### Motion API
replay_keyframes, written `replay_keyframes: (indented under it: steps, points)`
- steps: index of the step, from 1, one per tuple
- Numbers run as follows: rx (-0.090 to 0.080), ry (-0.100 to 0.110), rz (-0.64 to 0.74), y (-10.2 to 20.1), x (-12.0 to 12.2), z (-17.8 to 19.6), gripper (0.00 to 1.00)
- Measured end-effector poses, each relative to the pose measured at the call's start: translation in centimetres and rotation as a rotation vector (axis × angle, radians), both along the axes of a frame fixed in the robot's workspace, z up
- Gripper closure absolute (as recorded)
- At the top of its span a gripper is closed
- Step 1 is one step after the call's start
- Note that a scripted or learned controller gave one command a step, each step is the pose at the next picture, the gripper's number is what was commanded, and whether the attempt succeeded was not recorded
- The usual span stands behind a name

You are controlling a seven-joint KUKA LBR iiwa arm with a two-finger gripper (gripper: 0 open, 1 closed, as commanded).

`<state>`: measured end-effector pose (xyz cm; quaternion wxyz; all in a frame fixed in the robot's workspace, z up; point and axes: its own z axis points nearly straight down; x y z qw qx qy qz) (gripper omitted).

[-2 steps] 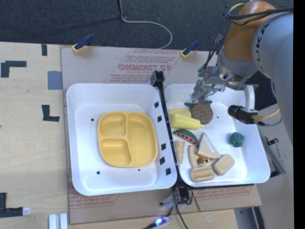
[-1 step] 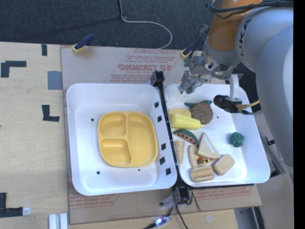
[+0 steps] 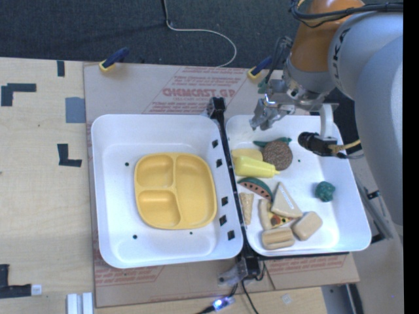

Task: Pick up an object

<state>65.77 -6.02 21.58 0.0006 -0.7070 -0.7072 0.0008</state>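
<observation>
We hover our gripper (image 3: 265,118) above the far end of the right bin (image 3: 340,237), whether spread or clenched we cannot tell, probably lining up on the corn (image 3: 254,168) lying nearby.

A dark grey carpet (image 3: 98,12) covers the floor along the top, with a thin white cable (image 3: 196,31) looping across it. Below lies a light wooden bench (image 3: 39,195) marked with black and grey tape shapes (image 3: 65,154). A sheet of cardboard (image 3: 183,90) with red print rests on the bench, held at its far edge by two blue-and-yellow clamps (image 3: 113,59). The light is even and bright, casting soft shadows.
</observation>
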Motion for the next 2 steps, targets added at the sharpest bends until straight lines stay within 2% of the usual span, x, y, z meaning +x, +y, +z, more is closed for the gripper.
replay_keyframes:
  steps: [2]
  points:
    - [-0.001,0.000,0.000,0.35,-0.13,0.07,1.00]
